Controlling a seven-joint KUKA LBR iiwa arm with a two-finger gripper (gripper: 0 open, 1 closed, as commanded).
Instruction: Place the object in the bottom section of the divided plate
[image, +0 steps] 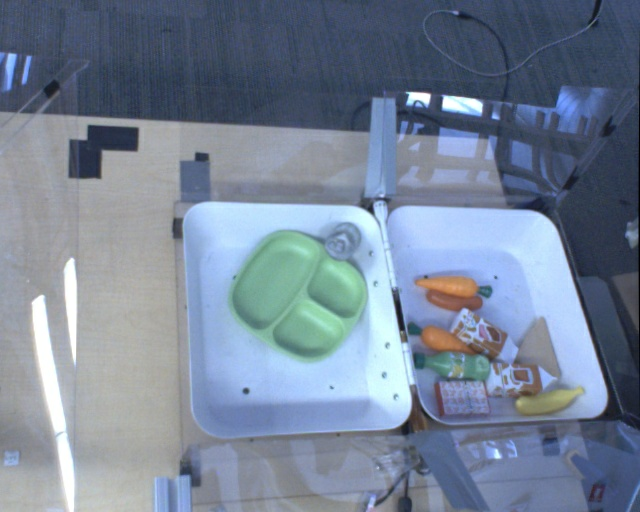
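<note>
A green divided plate (300, 292) sits in the left white bin (215, 390) at frame centre. Toy food lies in the right bin (560, 260): two carrots (452, 286), a banana (548, 401), small cartons (478, 335). I cannot tell my hand's state.

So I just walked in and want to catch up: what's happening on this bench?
Nothing is being handled at this moment. The green divided plate lies in the left white bin, with a small grey round object at its upper edge. The right white bin holds toy foods: orange carrots, a yellow banana, small cartons. The plate's bottom section holds no item yet.
</note>
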